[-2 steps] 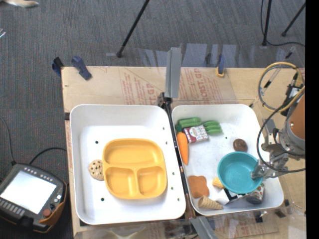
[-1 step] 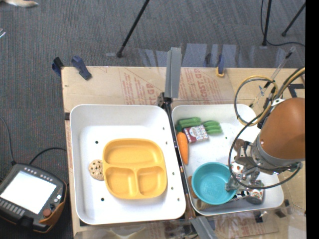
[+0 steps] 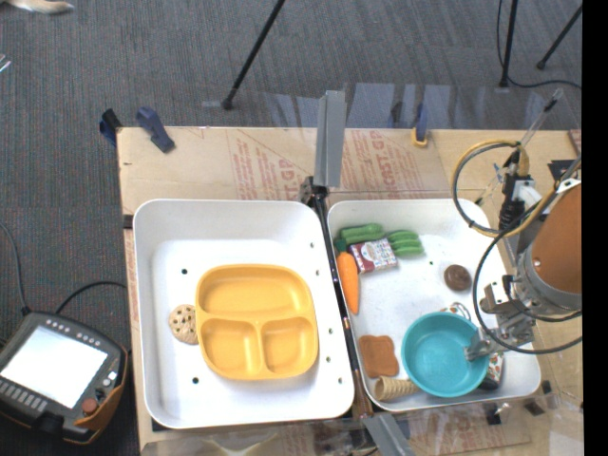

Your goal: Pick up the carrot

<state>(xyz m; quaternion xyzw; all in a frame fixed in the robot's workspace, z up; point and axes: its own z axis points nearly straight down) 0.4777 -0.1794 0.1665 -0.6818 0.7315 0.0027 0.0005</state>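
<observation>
Claw (image 3: pixel 478 350), grip state impossible to tell, hovers at the teal bowl's (image 3: pixel 439 357) right rim, while the carrot (image 3: pixel 350 281) lies along the right bin's (image 3: pixel 432 212) left wall, open floor beside it.

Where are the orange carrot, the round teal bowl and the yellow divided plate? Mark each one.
orange carrot (image 3: pixel 350 282), camera view, middle of its body.
round teal bowl (image 3: pixel 439 356), camera view, inner floor.
yellow divided plate (image 3: pixel 255 295), camera view, floor of the large upper compartment.
</observation>
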